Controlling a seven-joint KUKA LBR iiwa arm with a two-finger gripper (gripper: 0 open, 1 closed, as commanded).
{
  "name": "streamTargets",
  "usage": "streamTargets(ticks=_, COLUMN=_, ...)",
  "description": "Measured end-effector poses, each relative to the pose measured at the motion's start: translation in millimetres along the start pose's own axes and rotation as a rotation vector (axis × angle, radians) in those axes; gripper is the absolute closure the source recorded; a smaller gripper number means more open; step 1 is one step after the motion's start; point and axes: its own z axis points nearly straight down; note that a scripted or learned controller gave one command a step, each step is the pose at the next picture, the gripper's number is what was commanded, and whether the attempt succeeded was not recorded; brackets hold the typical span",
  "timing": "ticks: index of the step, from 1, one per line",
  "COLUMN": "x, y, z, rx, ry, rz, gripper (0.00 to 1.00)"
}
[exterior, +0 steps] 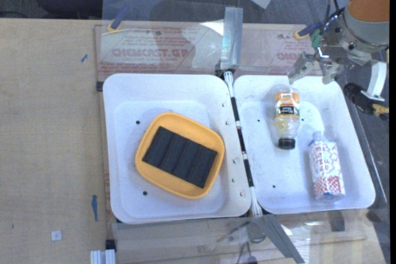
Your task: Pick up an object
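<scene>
Camera view, top-down at a slant: two white bins side by side on a wooden bench. Right bin (pixel 359 191) holds two bottles. Small bottle (pixel 286 119) lies flat near the bin's upper middle, long axis near vertical in frame, dark cap toward the bottom of the frame, base toward the far rim. Orange-and-black label on its upper half, text too small to read. Second bottle (pixel 325 168) lies to the lower right of it, near the right wall, long axis also near vertical with a slight tilt, neck toward the top of the frame; red-and-white checked wrap, lettering not legible. The two bottles are apart, not touching.

Left bin (pixel 117 108) has a yellow tray (pixel 144 151) carrying a dark ribbed block (pixel 182 157), both turned diagonal.

Gripper (pixel 314 68) hangs over the far rim of the right bin, above and just right of the small bottle's base, fingers spread open with nothing between them. Orange band on the arm above it.

Open floor in the right bin: left side and lower-left corner. Behind the bins, a clear sheet with reversed red printing, unreadable.
</scene>
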Motion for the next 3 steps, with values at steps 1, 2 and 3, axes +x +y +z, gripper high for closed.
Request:
streamTargets(ticks=1, x=4, y=2, z=178, rx=-0.003, ry=-0.001, rz=0.135, gripper=0.00)
streamTargets(ticks=2, x=3, y=2, z=168, rx=-0.005, ry=-0.001, rz=0.138, gripper=1.00)
streamTargets(ticks=3, x=19, y=13, z=84, rx=-0.001, ry=-0.001, rz=0.033, gripper=1.00)
